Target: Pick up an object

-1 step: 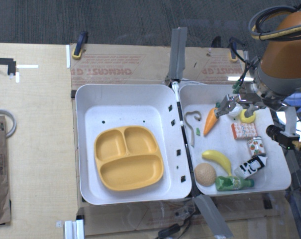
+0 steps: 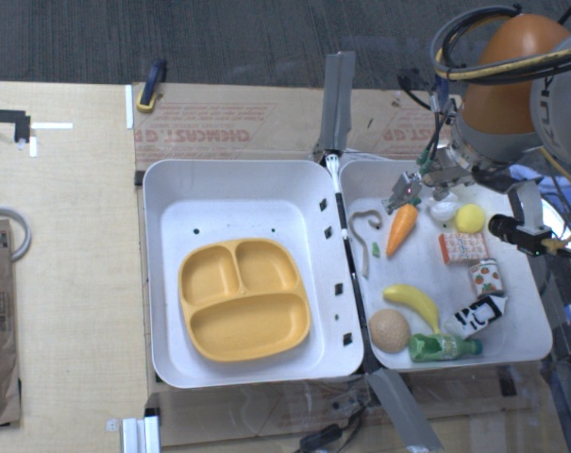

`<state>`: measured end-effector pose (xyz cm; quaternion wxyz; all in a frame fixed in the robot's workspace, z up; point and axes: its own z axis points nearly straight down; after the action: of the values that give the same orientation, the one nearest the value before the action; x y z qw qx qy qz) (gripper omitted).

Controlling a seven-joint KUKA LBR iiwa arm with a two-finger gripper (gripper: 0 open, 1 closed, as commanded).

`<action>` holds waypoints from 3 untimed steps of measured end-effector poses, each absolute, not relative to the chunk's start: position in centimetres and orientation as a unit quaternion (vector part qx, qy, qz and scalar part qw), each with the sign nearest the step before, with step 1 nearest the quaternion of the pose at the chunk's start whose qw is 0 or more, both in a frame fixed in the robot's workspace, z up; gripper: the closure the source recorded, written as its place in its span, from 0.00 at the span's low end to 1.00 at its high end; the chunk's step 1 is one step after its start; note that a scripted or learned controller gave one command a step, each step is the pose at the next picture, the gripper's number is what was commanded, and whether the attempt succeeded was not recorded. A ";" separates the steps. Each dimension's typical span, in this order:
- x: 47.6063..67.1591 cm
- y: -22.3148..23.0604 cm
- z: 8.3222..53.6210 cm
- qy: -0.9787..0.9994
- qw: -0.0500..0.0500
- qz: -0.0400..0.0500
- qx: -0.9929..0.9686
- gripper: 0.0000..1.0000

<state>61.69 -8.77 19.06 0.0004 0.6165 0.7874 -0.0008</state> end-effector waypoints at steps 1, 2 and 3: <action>63.3 -12.3 9.2 0.806 0.001 0.000 0.591 0.00; 63.4 -12.4 10.2 0.805 0.003 0.000 0.593 1.00; 65.4 -10.9 11.1 0.848 0.001 0.000 0.530 1.00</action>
<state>65.42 -10.93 11.15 0.0006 0.5301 0.8479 -0.0004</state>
